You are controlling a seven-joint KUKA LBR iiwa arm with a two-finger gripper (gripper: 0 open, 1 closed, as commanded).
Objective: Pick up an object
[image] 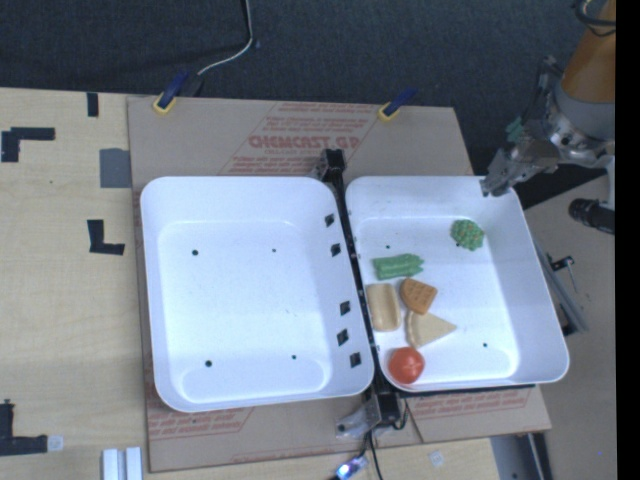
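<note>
Arm cut off by the right edge; upper links out of frame. End effector small and dark at the right bin's far corner; finger state too small to tell. White cable runs off the top edge. Tabletop cropped left and bottom.

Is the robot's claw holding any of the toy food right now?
No. The gripper hangs over the right bin's top corner, nothing between its fingers.

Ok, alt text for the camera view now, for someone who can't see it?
Grey arm's gripper hovers at the right white bin's far right corner. The bin holds a green bumpy toy, green pod, beige roll, orange cracker, tan wedge and red tomato.
</note>
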